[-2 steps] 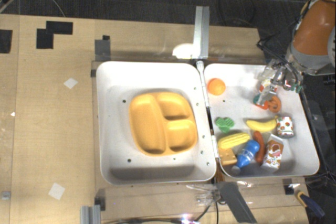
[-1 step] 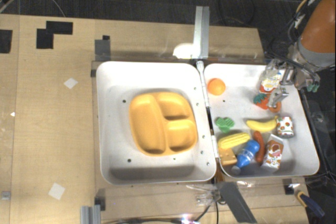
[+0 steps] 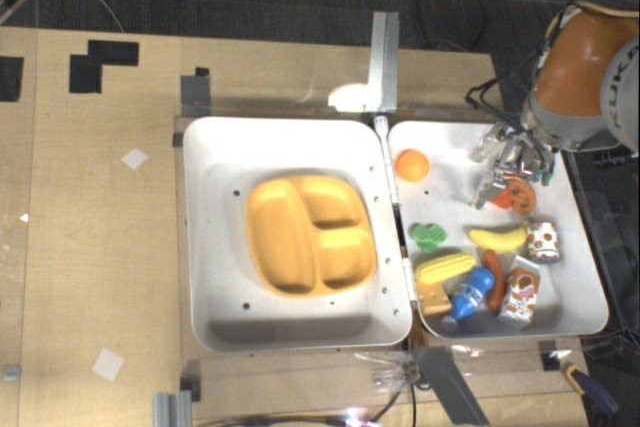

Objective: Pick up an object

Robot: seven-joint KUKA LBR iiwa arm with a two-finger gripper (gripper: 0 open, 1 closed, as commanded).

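Note:
My gripper (image 3: 503, 177) hangs over the back of the right bin (image 3: 450, 145), its metal fingers pointing down-left. Right beneath its tips lies a small orange round piece (image 3: 519, 198); I cannot tell whether the fingers touch it. An orange ball (image 3: 411, 164) rests at the bin's back left. Toward the front lie a banana (image 3: 498, 238), a green piece (image 3: 428, 236), a corn cob (image 3: 446, 267), a red sausage (image 3: 493, 268), a blue bottle (image 3: 470, 295) and two small cartons (image 3: 521, 294).
The left bin (image 3: 215, 215) holds a yellow divided tray (image 3: 310, 233). A metal post (image 3: 384, 55) stands at the back between the bins. The orange-banded arm (image 3: 585, 65) enters from the upper right. Toys crowd the right bin's front half.

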